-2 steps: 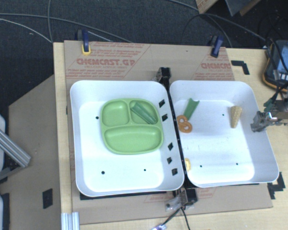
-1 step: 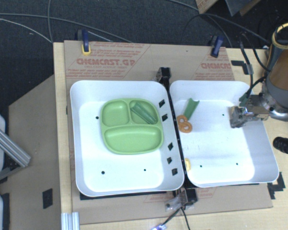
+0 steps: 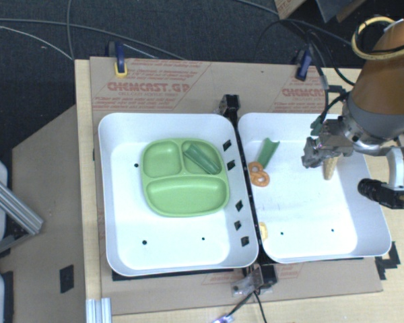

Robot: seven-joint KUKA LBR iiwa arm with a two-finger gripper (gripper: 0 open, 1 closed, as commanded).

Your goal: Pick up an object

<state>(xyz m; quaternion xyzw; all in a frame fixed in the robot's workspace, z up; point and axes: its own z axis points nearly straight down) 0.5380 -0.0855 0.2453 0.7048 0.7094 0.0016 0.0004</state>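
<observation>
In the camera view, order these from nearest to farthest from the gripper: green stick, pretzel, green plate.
1. Green stick, right bin, just left of the gripper.
2. Pretzel, right bin, near the divider.
3. Green plate, left bin.

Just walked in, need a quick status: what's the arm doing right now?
The arm's gripper hangs low over the right bin, above a small tan piece near its far right side. A green piece and a pretzel lie at that bin's left side, apart from the gripper. The left bin holds a green divided plate with a green item in its top right compartment.
</observation>
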